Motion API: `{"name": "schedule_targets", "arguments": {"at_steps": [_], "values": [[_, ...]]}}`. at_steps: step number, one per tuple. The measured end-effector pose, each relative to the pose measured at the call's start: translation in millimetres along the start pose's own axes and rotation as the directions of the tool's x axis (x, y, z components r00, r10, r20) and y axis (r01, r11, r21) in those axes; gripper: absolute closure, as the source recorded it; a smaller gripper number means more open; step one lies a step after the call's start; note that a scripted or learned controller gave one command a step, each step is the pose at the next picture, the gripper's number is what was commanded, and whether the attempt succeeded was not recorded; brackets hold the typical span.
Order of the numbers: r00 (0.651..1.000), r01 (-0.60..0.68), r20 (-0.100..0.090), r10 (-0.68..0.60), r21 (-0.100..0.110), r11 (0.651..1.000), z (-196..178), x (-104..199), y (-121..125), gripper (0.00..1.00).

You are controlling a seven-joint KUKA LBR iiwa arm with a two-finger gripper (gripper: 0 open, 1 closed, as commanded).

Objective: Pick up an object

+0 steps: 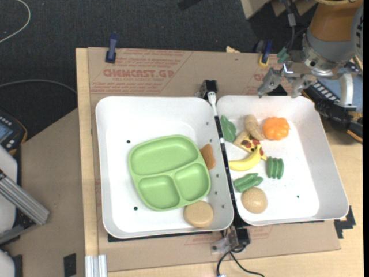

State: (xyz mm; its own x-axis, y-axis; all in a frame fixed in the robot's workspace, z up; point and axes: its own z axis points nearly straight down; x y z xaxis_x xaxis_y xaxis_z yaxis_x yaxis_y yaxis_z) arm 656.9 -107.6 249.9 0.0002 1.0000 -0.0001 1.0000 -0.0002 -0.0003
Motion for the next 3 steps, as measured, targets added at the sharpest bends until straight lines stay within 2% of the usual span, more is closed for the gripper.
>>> {"name": "schedule_targets", "arguments": {"at_steps": [1,2,3], "values": [[1.0,0.003,-0.004,-0.003,0.011,1.0,69.7,47.8,-57.0,0.0],[1.0,0.0,0.0,0.0,-0.003,1.0,54.1,44.5,-52.8,1.0],[1.0,0.01,-0.005,-0.01,0.006,1.0,66.0,150.3,-94.2,1.0]]}}
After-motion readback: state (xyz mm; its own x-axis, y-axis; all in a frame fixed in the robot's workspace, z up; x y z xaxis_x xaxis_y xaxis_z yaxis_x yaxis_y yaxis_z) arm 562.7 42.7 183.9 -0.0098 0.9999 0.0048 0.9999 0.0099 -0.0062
